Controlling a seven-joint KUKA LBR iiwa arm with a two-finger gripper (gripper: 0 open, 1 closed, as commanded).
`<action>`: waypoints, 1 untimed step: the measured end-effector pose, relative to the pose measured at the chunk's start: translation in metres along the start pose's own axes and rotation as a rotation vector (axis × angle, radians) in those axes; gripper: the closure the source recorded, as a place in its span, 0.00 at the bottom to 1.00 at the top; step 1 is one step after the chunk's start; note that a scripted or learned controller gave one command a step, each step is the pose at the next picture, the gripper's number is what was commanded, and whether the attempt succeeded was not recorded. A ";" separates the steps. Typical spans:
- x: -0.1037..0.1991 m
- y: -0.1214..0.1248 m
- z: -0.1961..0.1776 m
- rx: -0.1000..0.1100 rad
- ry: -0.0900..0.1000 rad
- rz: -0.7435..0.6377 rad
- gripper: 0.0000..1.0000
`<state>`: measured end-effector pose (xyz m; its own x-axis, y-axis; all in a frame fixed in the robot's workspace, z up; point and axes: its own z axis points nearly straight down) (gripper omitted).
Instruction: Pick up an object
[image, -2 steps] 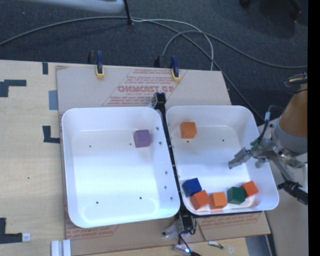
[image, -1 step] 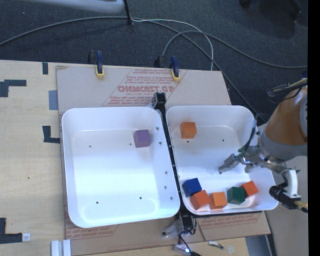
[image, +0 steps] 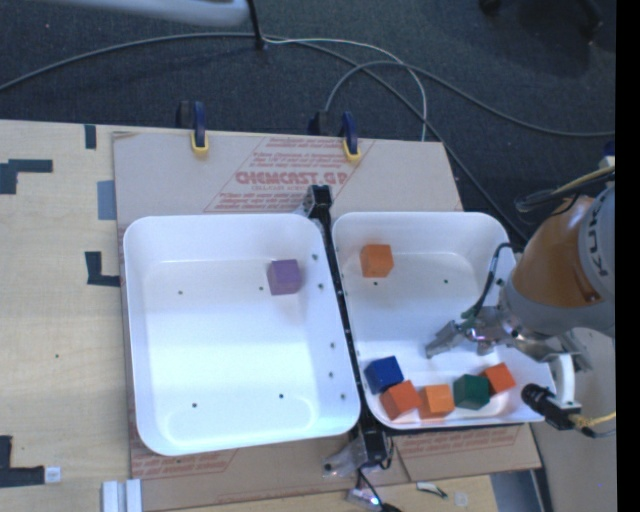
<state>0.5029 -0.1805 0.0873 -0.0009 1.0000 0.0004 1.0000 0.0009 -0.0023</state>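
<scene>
White moulded plastic, smooth and glossy with rounded corners, forms the two shallow bins seated side by side on a sheet of brown cardboard printed with red lettering. The left bin (image: 150, 400) carries a single purple cube (image: 285, 276), matte and slightly soft-edged, resting near its upper right quarter. The right bin (image: 430, 225) holds the rest: an orange cube (image: 376, 260) alone near the far wall, and along the near wall a tight row of blocks, namely a blue cube (image: 383, 374), an orange block (image: 400, 398) just beside it, a paler orange block (image: 437, 400), a dark green cube (image: 471, 391) and a small orange-red block (image: 499, 378), several of them touching.

Reaching in from the right, the grey arm with its orange band (image: 555, 265) hangs over the right bin's edge. Its gripper (image: 462, 338), thin grey metal, points leftward above the bin floor, just above the row of blocks and well apart from the lone orange cube. Whether the gripper is open or closed cannot be told from this angle; no block can be seen in its grasp.

Two blue-and-yellow spring clamps (image: 198, 128) pin the cardboard's far edge to the pale wood-grain bench (image: 50, 300), and a black clip (image: 318, 197) sits where the bins meet. Grey cables (image: 400, 75) loop across the dark carpeted floor beyond.
</scene>
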 end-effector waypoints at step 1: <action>-0.001 0.001 -0.013 -0.004 -0.002 0.001 1.00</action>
<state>0.5037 -0.1815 0.0998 0.0002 1.0000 -0.0014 1.0000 -0.0002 0.0013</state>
